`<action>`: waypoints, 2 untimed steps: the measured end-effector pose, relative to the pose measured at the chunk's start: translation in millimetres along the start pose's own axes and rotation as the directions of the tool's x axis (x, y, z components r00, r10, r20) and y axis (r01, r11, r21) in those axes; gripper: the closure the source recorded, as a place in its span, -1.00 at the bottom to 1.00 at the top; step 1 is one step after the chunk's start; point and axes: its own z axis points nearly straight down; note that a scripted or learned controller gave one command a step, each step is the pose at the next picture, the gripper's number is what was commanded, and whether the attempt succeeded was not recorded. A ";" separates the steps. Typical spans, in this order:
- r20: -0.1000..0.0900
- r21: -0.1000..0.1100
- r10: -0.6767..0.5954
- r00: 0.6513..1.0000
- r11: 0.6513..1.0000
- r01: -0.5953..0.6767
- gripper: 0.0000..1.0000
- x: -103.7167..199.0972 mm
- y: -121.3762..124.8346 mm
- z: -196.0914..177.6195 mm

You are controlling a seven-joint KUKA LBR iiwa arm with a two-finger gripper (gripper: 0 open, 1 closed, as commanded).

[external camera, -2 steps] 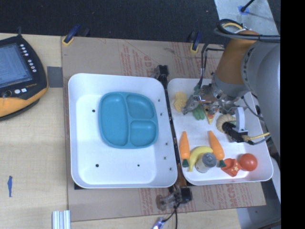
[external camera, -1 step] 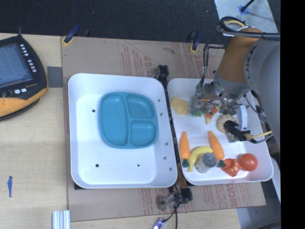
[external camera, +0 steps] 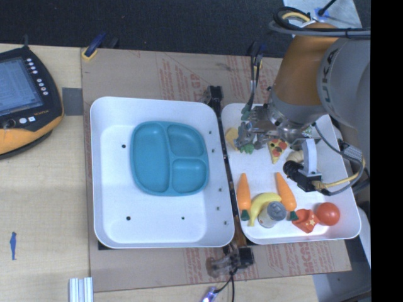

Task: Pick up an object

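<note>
The arm (external camera: 315, 68), grey with its orange band, rises closest to the lens and comes in over the right bin's (external camera: 343, 231) far edge. Its gripper (external camera: 252, 133) hangs low at that bin's far-left corner; whether it is wide or narrow cannot be told, since the wrist hides the tips.

Beside it lie a small green piece (external camera: 247, 147) and a pizza-slice toy (external camera: 276, 148). Along the near edge sit two carrots (external camera: 244, 192), a banana (external camera: 259, 204), a grey can (external camera: 272, 213), a red strawberry-like toy (external camera: 305, 220) and a tomato (external camera: 327, 213).

The left bin (external camera: 113, 231) carries a teal divided plate (external camera: 169, 157) at its middle. Both bins rest on a brown cardboard sheet (external camera: 157, 68) over a pale wooden bench (external camera: 38, 206). A teach pendant (external camera: 25, 96) lies at the bench's left edge. Dark carpet (external camera: 157, 11) runs beyond the far edge.
</note>
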 end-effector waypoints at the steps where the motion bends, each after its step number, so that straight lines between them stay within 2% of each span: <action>1: 0.001 0.000 0.000 1.000 1.000 0.000 1.00 48.2 -27.4 -57.6; 2: 0.000 0.001 -0.001 1.000 1.000 0.001 1.00 63.8 -96.5 -84.4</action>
